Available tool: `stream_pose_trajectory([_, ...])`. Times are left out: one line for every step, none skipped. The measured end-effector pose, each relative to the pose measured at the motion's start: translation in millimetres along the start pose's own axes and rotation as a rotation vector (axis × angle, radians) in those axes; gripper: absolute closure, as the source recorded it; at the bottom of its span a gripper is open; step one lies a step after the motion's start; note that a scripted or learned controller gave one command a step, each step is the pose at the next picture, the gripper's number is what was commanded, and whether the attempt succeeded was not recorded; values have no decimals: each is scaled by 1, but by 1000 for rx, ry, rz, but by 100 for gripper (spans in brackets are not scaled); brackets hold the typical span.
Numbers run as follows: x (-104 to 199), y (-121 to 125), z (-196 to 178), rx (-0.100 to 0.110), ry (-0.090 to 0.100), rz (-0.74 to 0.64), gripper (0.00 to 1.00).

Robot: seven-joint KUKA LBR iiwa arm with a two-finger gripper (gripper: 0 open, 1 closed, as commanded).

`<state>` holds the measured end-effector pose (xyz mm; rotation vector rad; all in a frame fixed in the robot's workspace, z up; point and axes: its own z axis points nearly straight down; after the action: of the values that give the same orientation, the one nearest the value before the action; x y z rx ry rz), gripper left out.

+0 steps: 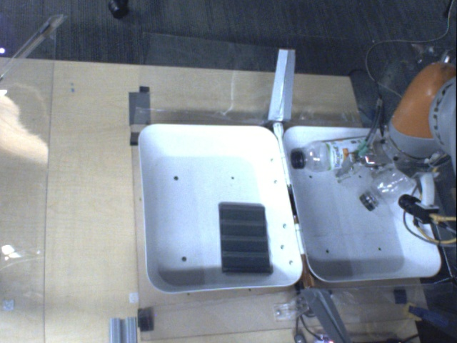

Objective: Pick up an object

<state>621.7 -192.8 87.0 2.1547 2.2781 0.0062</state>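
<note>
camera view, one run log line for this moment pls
arm: over right bin | hand: near clear bottle | left bin: black ridged block | grasp: unconfirmed

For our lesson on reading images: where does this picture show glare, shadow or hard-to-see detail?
Camera view: glare whitens the bench at far left; a grey shadow lies along the near wall of the left bin; the clear bottle blends into the right bin, and the gripper is too blurred to read.

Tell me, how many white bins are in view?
2. The left bin holds a black ridged block; the right bin holds a clear plastic bottle, under the arm.
</note>
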Motion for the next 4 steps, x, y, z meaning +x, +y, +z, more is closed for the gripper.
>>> stream_pose_trajectory([-17,30,3,89,31,-47,0])
stream_pose_trajectory([-11,-2,0,1,1,-184,0])
stream_pose_trajectory([-20,32,3,69,27,-228,0])
stream_pose_trajectory([-13,5,0,5,3,-252,0])
